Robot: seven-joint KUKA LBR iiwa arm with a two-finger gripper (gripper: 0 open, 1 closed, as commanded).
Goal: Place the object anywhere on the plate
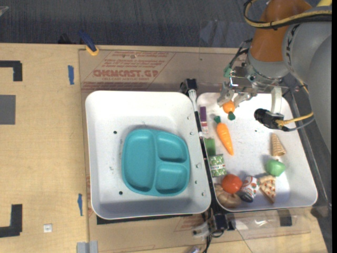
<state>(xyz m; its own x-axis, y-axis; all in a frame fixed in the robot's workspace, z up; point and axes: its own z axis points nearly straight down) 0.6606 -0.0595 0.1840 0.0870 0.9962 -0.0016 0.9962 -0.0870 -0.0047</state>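
Note:
A teal divided plate (155, 162) lies in the left white bin (100, 115). My gripper (230, 103) hangs over the back left corner of the right white bin (303, 173). A small round orange object (228, 107) sits between its fingers, and the gripper is shut on it. The plate is well to the left of the gripper and nearer the front, with nothing on it.
The right bin holds a toy carrot (225, 137) just below the gripper, a green can (217, 165), a red tomato (230, 183), a cone (277, 145), a green pepper (275, 167) and a pizza slice (267, 187). A black clamp (189, 86) stands between the bins' back corners.

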